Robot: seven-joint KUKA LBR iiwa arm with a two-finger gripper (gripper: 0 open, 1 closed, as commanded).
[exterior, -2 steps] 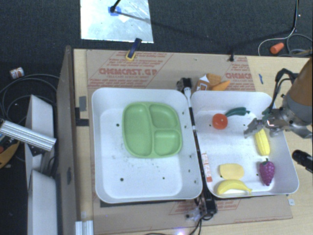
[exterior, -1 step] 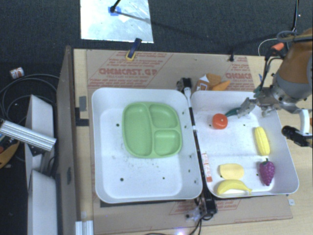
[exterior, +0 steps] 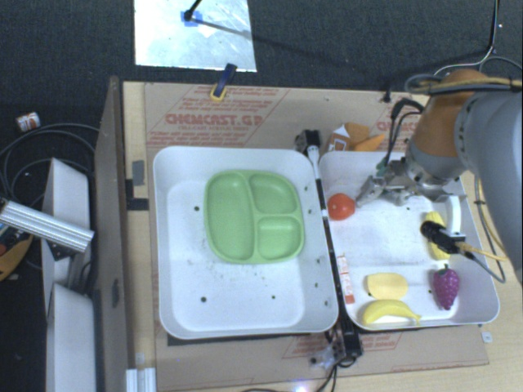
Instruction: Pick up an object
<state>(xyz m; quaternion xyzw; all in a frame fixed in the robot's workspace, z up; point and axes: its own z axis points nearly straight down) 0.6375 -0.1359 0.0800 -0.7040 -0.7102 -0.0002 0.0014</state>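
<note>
My gripper [exterior: 382, 191] hangs low over the back of the right bin [exterior: 490, 300], open with nothing between its fingers. A red tomato [exterior: 341, 207] lies just to its left, near the bin's left wall and apart from the gripper. A yellow lemon-like piece [exterior: 386, 284] and a banana [exterior: 391, 312] lie at the bin's front. A purple fruit [exterior: 445, 287] sits at the front right. Another yellow piece [exterior: 438, 237] with a black part across it lies by the right wall.
The left bin [exterior: 184, 300] holds a green divided plate [exterior: 252, 216]. Orange items [exterior: 358, 137] lie on the cardboard behind the right bin. Between the bins runs a dividing rail [exterior: 325, 243]. My arm [exterior: 458, 129] covers the right bin's back right corner.
</note>
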